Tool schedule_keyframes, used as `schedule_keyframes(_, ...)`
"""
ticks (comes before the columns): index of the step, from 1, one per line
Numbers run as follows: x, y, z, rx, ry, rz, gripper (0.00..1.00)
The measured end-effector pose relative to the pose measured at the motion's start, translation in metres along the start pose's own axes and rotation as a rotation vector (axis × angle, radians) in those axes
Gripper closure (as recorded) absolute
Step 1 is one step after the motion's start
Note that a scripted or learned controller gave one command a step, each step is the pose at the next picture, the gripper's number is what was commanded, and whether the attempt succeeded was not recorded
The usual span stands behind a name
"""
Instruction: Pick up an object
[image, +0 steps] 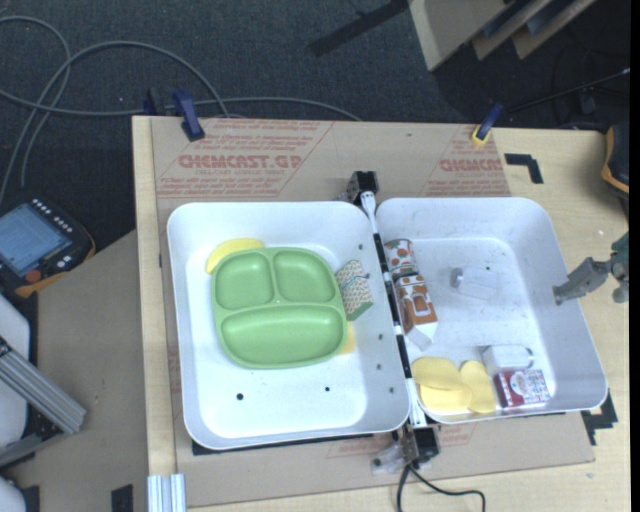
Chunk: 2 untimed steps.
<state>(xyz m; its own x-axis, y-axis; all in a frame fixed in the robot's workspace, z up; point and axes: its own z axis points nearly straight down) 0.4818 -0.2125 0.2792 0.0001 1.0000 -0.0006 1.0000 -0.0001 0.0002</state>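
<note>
Gripper (580, 282) at right bin (540, 225) edge, grip state unclear; green tray (278, 305) in left bin (290, 415).

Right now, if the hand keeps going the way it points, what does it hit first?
The hand sits at the right bin's right rim, pointing left across it. Going straight on, it would probably first meet the small clear piece lying mid-bin. Its height above the bin is unclear, so it might pass over.
</note>
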Motion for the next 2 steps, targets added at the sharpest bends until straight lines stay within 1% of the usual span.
schedule_keyframes(1,0.069,0.027,0.089,0.001,0.001,-0.001,0.00)
schedule_keyframes(2,0.113,0.072,0.172,-0.005,0.001,-0.001,0.00)
